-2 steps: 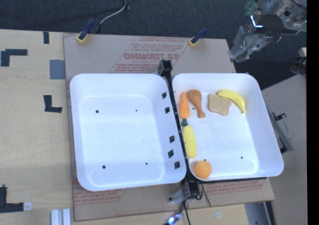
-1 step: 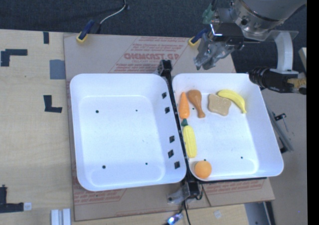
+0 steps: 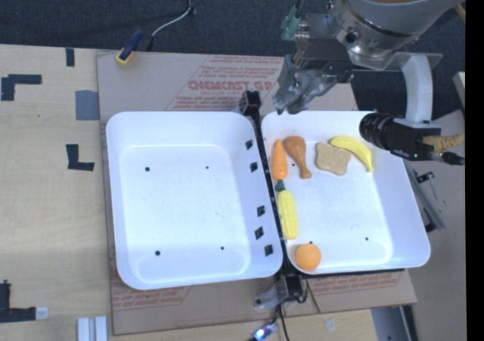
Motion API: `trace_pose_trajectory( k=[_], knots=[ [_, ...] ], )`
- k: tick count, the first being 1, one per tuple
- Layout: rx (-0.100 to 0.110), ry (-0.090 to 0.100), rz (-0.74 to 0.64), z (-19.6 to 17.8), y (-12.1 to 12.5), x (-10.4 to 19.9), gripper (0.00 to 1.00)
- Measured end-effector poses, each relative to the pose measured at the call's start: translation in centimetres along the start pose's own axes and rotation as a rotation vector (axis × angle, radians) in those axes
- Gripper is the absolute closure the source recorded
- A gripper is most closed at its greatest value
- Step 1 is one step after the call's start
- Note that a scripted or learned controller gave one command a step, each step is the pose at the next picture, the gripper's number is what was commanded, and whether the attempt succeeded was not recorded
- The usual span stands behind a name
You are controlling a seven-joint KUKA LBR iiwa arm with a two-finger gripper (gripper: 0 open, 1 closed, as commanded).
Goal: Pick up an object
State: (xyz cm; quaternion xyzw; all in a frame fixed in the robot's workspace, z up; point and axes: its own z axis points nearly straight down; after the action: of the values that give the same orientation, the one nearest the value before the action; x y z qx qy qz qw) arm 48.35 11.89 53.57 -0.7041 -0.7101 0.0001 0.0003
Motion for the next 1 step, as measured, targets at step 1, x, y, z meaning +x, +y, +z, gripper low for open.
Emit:
trace_pose_trajectory(
  k=[1],
  knots=[
    [0.004, -0.003, 0.007, 0.31, 0.19, 0.94, 1.0]
  ],
)
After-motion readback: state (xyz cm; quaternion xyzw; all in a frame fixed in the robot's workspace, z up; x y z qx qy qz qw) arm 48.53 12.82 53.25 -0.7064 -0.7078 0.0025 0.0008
